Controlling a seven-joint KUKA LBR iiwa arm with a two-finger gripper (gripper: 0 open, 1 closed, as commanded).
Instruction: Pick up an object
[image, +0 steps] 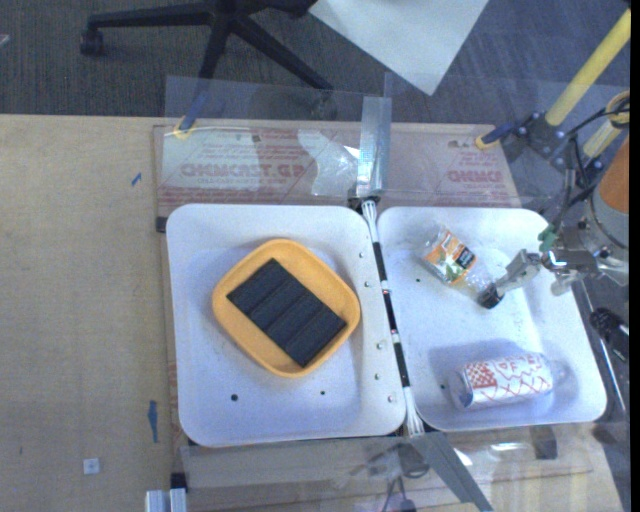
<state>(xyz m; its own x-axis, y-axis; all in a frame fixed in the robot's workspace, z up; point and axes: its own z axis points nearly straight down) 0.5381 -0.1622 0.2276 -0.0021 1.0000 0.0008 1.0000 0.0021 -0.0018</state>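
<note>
Two white bins sat side by side on the desk. The left bin (190, 400) had an orange dish (232, 315) in the middle of it, with a dark ribbed slab (286, 312) lying flat inside the dish. The right bin (560, 330) had a crinkly snack packet (449, 256) up near its far edge, toward the divider between the bins, and a can (500, 379) with a red and white pattern lying on its side close to the near edge.

The arm came in over the right edge of the desk, and the tool (492, 295) hung low over the right bin, just beside the snack packet on its right and a bit nearer the front. Its dark tip looked really close to the packet, maybe touching a corner, hard to say. Couldn't tell how far apart its jaws were from this angle, and nothing looked gripped. The can lay well apart from the tool, closer to the front.
</note>
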